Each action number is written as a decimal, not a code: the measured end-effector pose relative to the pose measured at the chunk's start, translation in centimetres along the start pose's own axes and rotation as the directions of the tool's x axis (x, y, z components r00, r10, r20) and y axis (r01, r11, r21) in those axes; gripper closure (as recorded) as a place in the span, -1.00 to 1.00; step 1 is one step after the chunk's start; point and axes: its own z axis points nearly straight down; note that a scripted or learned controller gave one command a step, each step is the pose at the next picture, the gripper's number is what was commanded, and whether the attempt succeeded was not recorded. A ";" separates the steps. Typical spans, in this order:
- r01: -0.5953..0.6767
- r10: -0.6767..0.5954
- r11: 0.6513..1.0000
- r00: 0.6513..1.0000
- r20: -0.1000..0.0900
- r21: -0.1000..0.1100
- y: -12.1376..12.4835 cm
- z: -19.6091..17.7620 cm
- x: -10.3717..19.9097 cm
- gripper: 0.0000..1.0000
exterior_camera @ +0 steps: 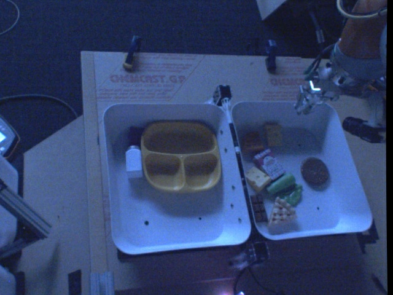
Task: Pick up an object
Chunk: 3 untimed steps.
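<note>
Green pod (280, 184), seemingly angled up-right; tool (305, 101) apart.

Dim bluish light lies over everything. The pale wooden table (178, 78) bears faded red lettering along its far side, where two dark clamps (131, 53) grip it. Dark floor (73, 17) spreads beyond, with a thin cable (37, 98) at left.

arm (362, 23) cut off at right edge, pincer (305, 103) fingers blurred (dim light)

Pale bench (92, 165) (red lettering on top) bears left bin (116, 226); right bin (353, 189) sits beside.
</note>
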 end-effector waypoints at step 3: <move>0.003 -0.003 1.000 1.000 -0.004 0.009 -8.0 0.0 12.1 1.00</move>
